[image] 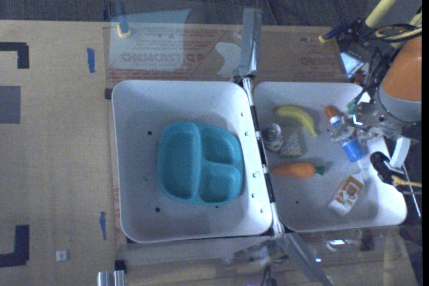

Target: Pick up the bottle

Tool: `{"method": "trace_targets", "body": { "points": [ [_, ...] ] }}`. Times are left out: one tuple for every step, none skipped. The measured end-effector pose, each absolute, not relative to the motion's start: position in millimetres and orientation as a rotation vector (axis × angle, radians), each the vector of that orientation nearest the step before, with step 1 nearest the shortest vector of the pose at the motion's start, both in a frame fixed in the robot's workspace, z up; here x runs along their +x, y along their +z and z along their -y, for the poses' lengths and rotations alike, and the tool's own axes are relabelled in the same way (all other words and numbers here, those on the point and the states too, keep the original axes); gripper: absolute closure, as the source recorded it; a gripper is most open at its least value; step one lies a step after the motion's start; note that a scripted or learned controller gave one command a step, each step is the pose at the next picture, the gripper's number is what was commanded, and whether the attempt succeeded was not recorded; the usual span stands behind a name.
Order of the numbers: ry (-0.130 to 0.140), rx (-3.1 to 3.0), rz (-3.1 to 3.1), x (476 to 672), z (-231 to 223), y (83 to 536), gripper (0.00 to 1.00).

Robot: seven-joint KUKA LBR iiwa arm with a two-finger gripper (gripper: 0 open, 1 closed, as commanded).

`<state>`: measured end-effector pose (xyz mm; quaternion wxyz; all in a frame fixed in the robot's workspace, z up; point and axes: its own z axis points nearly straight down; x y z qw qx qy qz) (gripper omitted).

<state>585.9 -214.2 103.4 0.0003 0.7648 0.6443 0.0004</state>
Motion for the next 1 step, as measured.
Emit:
{"method": "trace_targets", "body": {
  "points": [
    [0.0, 2.511, -1.887, 615.8, 165.7, 191.4, 1.0]
  ]
}}
